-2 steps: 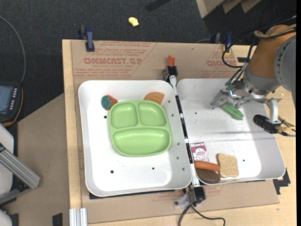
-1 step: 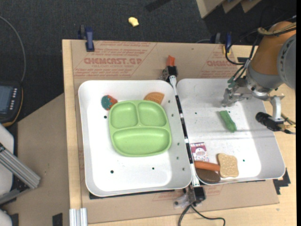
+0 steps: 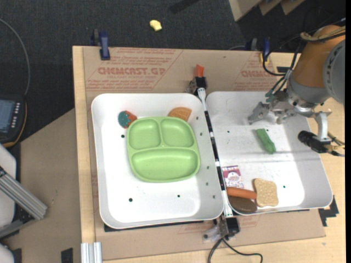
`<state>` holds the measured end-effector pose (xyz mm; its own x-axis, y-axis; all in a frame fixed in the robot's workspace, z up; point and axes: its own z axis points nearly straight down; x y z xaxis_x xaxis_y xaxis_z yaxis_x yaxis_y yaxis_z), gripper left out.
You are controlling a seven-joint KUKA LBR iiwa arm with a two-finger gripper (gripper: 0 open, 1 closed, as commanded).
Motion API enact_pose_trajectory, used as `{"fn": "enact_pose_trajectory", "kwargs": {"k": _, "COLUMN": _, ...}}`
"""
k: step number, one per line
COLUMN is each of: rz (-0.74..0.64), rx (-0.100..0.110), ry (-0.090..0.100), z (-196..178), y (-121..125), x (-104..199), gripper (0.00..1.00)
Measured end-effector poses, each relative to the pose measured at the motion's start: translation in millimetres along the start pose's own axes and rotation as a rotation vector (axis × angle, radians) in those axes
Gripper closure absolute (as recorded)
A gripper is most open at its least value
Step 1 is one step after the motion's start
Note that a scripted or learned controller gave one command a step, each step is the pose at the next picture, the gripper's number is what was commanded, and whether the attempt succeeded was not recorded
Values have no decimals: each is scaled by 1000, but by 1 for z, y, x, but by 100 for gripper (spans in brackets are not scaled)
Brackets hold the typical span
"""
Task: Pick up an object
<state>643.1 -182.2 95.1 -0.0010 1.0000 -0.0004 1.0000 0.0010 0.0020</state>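
Two bins: a left bin [image 3: 109, 163] and a right bin [image 3: 307, 174] sat side by side on the counter [image 3: 88, 92].
Arm: it reached in from the right, above the far part of the right bin.
Gripper [image 3: 272, 114]: fingers were spread, nothing between them.
Green object [image 3: 266, 140]: lay on the right bin's floor, just below the gripper and apart from it.
Near corner of right bin: a bread slice [image 3: 266, 192], an orange sausage-like piece [image 3: 241, 192], a brown piece [image 3: 243, 204] and a small pink packet [image 3: 232, 175] lay close together.
Left bin: held a green divided plate [image 3: 162, 148], with a small red-and-teal item [image 3: 127, 118] and an orange piece [image 3: 180, 113] at its far edge.
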Motion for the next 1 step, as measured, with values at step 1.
{"fn": "enact_pose_trajectory", "kwargs": {"k": 1, "rz": 2, "rx": 7, "ry": 2, "z": 11, "y": -48, "x": 22, "gripper": 0}}
